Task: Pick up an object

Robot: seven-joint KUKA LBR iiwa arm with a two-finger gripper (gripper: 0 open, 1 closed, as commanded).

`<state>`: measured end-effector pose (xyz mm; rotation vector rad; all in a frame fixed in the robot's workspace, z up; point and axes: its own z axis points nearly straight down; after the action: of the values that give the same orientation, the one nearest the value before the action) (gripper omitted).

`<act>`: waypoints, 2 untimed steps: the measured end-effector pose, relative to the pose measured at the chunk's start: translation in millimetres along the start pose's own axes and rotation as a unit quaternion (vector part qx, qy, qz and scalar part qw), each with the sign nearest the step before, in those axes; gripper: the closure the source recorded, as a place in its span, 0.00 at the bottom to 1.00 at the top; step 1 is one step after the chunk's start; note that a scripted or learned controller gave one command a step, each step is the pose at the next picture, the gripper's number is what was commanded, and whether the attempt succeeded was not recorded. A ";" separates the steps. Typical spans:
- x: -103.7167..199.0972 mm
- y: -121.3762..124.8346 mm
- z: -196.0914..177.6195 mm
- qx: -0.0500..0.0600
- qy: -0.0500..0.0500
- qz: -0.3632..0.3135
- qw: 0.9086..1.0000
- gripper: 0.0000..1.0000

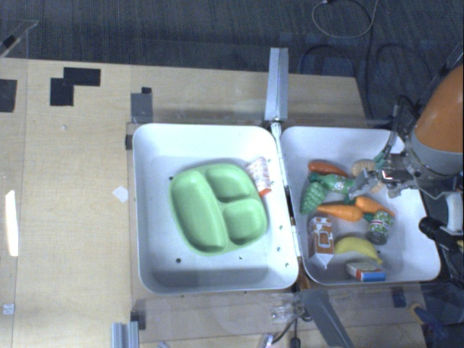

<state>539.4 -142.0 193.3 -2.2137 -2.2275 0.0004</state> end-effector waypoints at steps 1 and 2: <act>-6.2 -5.6 96.5 -0.002 0.000 0.006 1.000 0.00; -0.8 45.2 103.5 -0.005 -0.002 -0.152 0.988 0.00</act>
<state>584.5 -142.4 89.8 -1.8547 -2.5458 -0.0073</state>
